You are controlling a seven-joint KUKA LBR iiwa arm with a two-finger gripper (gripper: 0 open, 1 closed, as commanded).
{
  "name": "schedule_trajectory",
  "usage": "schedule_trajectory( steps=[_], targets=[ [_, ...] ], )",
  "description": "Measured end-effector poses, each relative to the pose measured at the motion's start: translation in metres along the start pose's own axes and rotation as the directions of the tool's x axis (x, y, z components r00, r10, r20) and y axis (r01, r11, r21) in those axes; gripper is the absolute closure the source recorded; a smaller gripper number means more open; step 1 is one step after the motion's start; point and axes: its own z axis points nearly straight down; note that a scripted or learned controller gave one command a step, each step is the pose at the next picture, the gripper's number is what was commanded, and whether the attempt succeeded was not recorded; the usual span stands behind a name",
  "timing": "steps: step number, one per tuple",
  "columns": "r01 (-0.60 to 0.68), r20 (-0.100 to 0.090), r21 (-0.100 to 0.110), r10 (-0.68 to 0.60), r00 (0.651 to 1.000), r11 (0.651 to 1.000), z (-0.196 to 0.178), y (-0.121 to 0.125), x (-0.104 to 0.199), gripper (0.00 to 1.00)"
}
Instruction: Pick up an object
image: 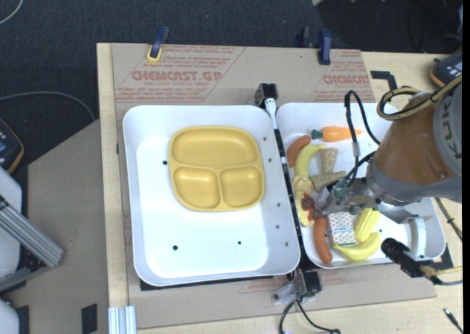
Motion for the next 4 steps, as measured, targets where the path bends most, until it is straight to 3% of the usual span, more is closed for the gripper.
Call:
schedule_trajectory(
  steps=[3,4],
  targets=[
    [0.004,-0.001,-0.001,-0.004,1.000,1.000,-0.123,-0.002,0.004,1.00],
    [0.009,-0.003,-0.001,-0.009,1.000,1.000,-0.120,0.047,0.044,1.00]
  ],
)
